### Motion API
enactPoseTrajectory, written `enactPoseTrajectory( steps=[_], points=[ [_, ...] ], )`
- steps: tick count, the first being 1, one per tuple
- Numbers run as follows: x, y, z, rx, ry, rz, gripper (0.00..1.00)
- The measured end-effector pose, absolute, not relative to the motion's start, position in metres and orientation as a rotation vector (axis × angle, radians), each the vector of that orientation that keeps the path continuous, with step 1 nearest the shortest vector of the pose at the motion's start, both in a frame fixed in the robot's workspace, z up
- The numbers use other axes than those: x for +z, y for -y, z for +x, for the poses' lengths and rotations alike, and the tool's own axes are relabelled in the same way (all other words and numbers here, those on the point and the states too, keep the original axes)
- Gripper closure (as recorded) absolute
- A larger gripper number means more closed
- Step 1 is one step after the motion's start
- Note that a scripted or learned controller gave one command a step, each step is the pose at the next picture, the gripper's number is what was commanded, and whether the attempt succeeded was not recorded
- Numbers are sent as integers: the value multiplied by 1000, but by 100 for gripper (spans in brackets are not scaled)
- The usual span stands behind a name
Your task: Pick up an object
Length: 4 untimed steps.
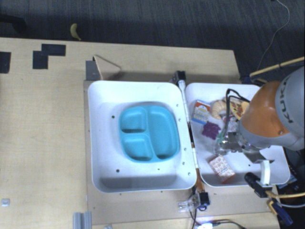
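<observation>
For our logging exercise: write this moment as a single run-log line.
arm: over right bin | gripper: low among items, grasp unclear | nearby: purple item, red-white packet | left bin: blue tray

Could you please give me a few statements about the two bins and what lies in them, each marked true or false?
1. A blue tray lies in the left bin. True.
2. The tray has three compartments. True.
3. The purple item is in the left bin. False: it lies in the right bin.
4. The arm hangs over the left bin. False: it is over the right bin.
5. A red-and-white packet lies in the right bin. True.
</observation>
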<state>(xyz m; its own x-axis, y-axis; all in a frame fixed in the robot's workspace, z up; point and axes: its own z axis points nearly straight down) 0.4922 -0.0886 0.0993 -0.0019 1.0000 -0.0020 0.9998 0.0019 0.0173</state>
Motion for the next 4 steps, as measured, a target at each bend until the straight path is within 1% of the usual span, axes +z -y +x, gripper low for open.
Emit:
enactPoseTrajectory(
  steps=[1, 2, 3, 4],
  points=[
    [99, 89, 492, 17, -2214, 2210, 0],
    [110, 88, 494, 21, -2215, 2207, 100],
    [110, 88, 493, 21, -2215, 2207, 0],
    [120, 87, 495, 25, -2216, 2204, 100]
  ],
)
